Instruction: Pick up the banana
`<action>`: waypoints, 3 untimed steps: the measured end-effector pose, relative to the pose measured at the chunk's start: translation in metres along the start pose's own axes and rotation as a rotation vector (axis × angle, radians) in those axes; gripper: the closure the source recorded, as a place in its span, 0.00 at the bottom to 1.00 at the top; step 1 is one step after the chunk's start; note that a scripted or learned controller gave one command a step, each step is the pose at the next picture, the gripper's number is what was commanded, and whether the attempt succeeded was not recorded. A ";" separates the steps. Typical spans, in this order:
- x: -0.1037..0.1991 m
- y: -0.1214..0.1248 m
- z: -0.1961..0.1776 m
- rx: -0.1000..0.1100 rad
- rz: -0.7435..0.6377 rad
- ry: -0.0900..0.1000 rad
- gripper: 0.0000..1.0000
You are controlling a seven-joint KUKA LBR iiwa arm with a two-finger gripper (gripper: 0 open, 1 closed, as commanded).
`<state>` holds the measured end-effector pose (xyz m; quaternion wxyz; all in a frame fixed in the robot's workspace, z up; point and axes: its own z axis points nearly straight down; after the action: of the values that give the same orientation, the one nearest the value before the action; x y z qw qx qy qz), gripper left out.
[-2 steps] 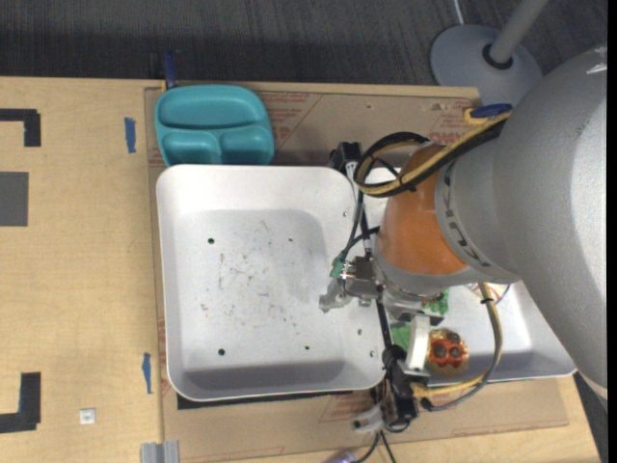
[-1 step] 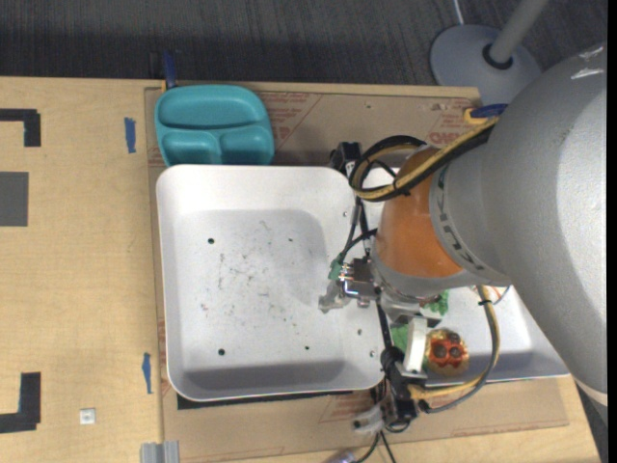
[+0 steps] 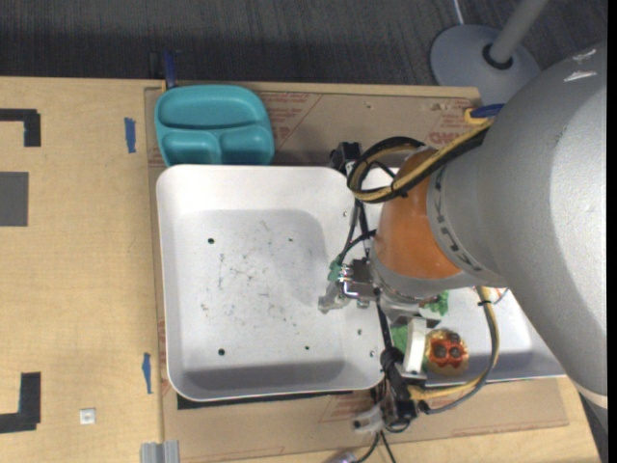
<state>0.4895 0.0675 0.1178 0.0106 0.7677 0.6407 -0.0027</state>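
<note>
The desk (image 3: 77, 258) is light brown, with pieces of black and blue tape on its left part, and behind it there is a dark carpet (image 3: 241, 13). On the carpet at the upper right stands a round grey base (image 3: 472, 56) with a pole going up from it. The left bin (image 3: 178, 258) is white and shallow, and its bottom has many small dark scratches. Just behind this bin lies a teal tray (image 3: 214, 123) with compartments. The arm (image 3: 540, 210) comes from the right and covers most of the right bin (image 3: 521, 340); its orange band (image 3: 410, 234) is above the wall between the two bins. Black and yellow cables (image 3: 386, 167) make loops around the wrist. The hand (image 3: 359, 285) is under the wrist, at the right wall of the left bin, and I cannot tell if it is released or clenched. In the right bin, near its front wall, there is a small orange and red thing (image 3: 446, 352), and some green shows beside the wrist (image 3: 439, 304). Where the banana lies I cannot tell, because the arm hides that bin
</note>
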 end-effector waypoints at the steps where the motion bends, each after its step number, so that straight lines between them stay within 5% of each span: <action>1: -0.011 0.000 -0.008 0.001 0.012 -0.018 1.00; 3: -0.010 0.001 -0.004 -0.005 -0.051 -0.021 1.00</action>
<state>0.4885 0.0573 0.1224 0.0193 0.7512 0.6598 -0.0093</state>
